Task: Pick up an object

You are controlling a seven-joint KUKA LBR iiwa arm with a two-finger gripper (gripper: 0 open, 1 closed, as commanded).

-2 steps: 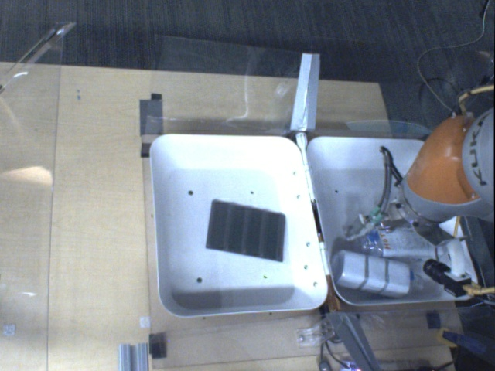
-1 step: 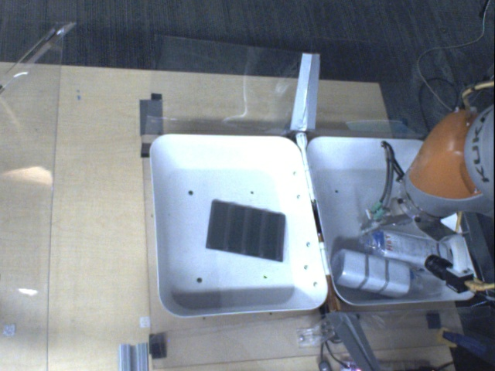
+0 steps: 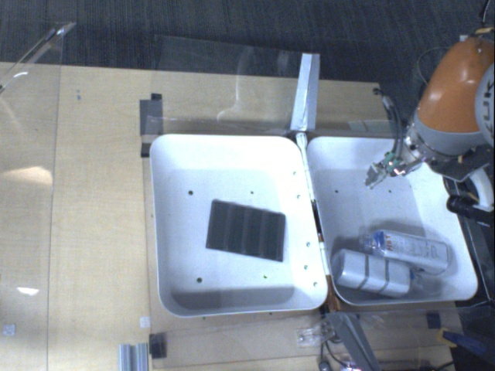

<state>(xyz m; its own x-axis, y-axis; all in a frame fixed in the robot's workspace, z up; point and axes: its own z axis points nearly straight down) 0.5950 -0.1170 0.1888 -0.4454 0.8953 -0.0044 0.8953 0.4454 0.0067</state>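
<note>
Down in the right bin point(image 3: 340, 168), two things lie together near its front wall: a clear plastic bottle point(image 3: 408, 247) and a grey cylinder point(image 3: 370, 273). Both lie on their sides with their long axes running roughly left to right across the bin, each tilted a little so the right end sits lower in the picture. The bottle's cap end points left, and its label shows red and blue print too small to read. The grey cylinder sits just in front of the bottle, touching or nearly touching it; I cannot tell which. Its right end is partly covered by the bottle's see-through body, so where it stops is hard to make out.

Both things lie well apart from the gripper point(image 3: 384, 171), nearer the camera than it and slightly to its right. The gripper hangs over the bare back part of the right bin, holding nothing. Its tips are small and blurred, and their spread cannot be made out. The arm point(image 3: 452, 99) behind it, with its orange band, is cut off by the picture's edge.

To the gripper's left, the left bin point(image 3: 178, 161) holds a dark ribbed flat rectangle point(image 3: 246, 229), lying slightly skewed.
</note>
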